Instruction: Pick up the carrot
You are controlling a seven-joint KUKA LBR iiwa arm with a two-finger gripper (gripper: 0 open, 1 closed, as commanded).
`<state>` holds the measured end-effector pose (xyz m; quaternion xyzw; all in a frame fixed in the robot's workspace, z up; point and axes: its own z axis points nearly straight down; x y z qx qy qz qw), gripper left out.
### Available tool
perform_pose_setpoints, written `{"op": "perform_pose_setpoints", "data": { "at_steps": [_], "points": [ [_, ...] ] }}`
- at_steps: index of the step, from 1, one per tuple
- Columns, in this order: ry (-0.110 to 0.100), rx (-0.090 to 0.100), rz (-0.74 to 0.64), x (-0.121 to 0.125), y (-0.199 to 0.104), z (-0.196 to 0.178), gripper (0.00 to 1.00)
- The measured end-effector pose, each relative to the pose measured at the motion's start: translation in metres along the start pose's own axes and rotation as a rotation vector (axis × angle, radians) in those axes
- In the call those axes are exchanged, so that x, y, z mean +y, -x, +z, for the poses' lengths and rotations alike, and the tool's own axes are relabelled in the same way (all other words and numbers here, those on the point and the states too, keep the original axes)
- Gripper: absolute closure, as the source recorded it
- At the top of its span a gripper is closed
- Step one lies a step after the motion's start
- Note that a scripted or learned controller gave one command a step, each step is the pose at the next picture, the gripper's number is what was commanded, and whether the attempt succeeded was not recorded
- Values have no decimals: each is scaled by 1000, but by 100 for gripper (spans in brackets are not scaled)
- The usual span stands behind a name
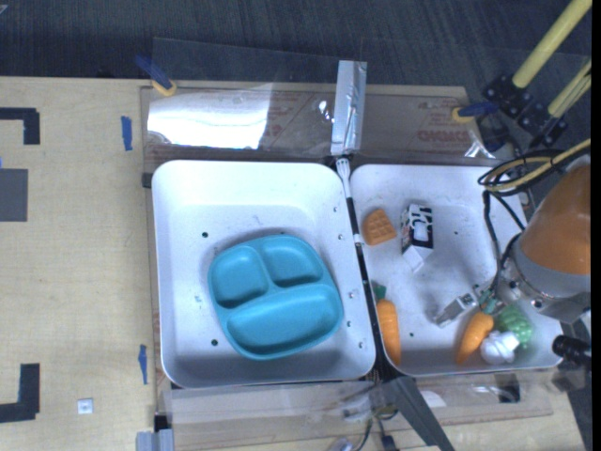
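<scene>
while the grey arm [554, 252] with its orange band leans in over the right bin [451, 191], the gripper [457, 307] sits low inside that bin, towards its front half, and from where i stand i cannot tell whether it is apart or closed; nothing is visibly clamped in it. just beside the gripper, on the side towards the arm and a little nearer the bin's front wall, lies the near carrot [474, 336], orange and tilted, close to the gripper, though i cannot say if they touch. touching or almost touching that carrot, further towards the arm, is a green and white toy [508, 336]. on the other side of the gripper, away from the arm, the far carrot [388, 327] lies along the bin's wall next to the divider, green top pointing to the back, well clear of the gripper. beyond the gripper, towards the back of the bin, are a black and white box [418, 227] and, beside it, a small tan waffle-like piece [378, 225]. past the far carrot, across the divider, the left bin [188, 205] holds a blue divided plate [274, 295], well apart from the gripper.
</scene>
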<state>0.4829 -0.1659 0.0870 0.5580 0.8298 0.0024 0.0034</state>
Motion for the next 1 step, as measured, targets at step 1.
{"op": "perform_pose_setpoints", "data": {
  "at_steps": [1],
  "points": [
    [-2, -4, -111, 0, 1, 0, 0]
  ]
}}
